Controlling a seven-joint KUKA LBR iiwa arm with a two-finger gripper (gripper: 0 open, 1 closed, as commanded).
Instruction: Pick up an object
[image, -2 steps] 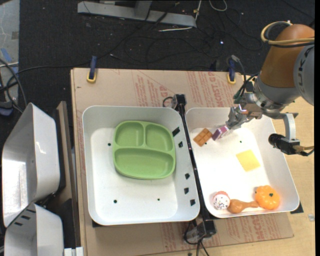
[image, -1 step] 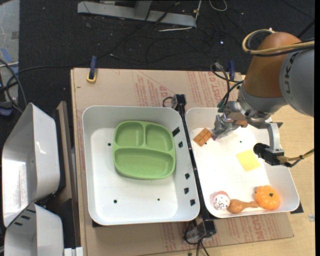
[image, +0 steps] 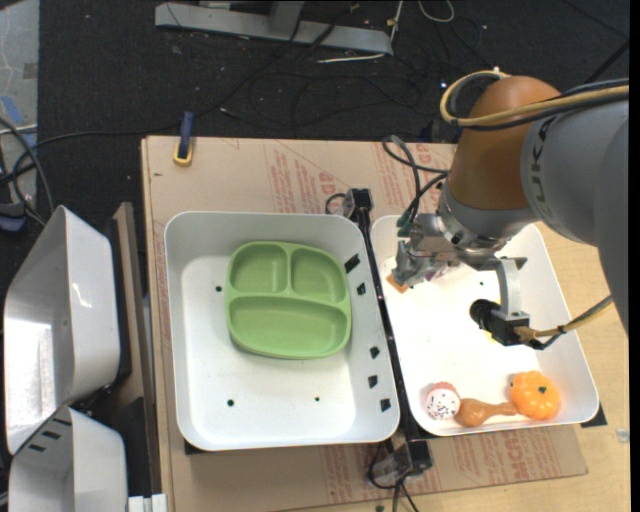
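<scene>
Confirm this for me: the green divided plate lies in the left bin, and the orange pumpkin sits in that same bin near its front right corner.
One thing is wrong. The green divided plate does lie in the left bin, but the orange pumpkin sits in the right bin, near its front right corner, as the camera view shows.

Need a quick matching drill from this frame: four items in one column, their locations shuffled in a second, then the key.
Items
1. green divided plate
2. orange pumpkin toy
3. gripper
4. yellow-handled clamp

Places
A. near corner of the right bin
B. far-left edge of the brown board
C. middle of the left bin
D. far-left part of the right bin, beside the divider

Pairs: 1-C, 2-A, 3-D, 4-B
</scene>
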